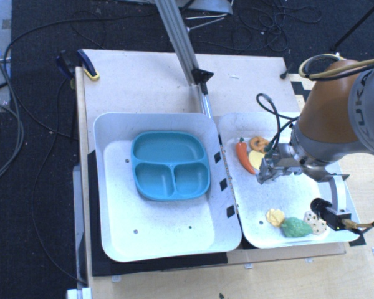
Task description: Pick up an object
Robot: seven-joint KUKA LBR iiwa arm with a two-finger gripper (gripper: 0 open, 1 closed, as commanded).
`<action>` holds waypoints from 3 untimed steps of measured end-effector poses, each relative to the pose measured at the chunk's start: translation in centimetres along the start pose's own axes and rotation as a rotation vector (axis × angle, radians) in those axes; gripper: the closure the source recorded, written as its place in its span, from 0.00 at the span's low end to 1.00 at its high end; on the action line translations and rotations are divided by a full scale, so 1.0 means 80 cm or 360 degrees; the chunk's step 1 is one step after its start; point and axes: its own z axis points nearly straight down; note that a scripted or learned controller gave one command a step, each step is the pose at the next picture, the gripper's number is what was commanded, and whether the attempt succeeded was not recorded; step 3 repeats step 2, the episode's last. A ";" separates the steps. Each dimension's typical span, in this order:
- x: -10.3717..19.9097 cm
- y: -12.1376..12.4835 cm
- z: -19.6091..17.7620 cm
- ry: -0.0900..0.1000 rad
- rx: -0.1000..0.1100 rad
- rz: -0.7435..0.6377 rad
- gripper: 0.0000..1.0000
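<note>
Since the small toys crowd the right white bin [249,226], the metal claw [266,172] hangs beside the orange plastic carrot [244,157]; its state I cannot tell.

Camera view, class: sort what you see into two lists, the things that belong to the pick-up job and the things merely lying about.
Belonging to the job:
pincer
carrot
pretzel piece
yellow piece
green lump
spotted white block
right bin

Lying about:
blue divided plate
left bin
floor cables
</note>
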 end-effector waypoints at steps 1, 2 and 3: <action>0.070 0.008 0.007 0.0001 -0.0001 -0.0001 1.00; 0.140 0.020 -0.016 0.0001 -0.0006 -0.0001 1.00; 0.140 0.020 -0.016 0.0001 -0.0006 -0.0001 1.00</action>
